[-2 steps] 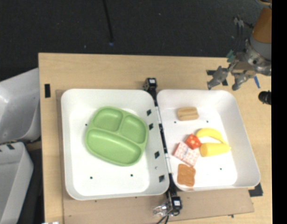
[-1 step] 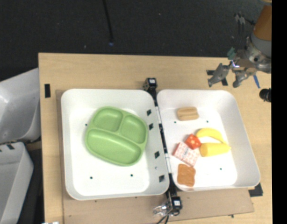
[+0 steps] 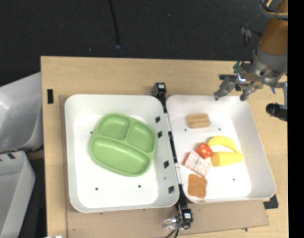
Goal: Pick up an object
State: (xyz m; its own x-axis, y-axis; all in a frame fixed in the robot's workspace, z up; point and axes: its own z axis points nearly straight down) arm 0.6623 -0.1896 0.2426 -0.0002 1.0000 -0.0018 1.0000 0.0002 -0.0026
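The right bin holds several toy foods: a tan bread roll, a yellow banana, a yellow-orange piece, a small red item, a pink-and-white checked packet and a brown toast slice. My gripper hangs above the far right corner of that bin, fingers spread open with nothing between them. It is well up and to the right of the bread roll, apart from every object.
The left bin carries a green divided plate. Black clips run along the seam between the bins. A white box stands off the bench at the left. Bare wooden benchtop lies behind the bins.
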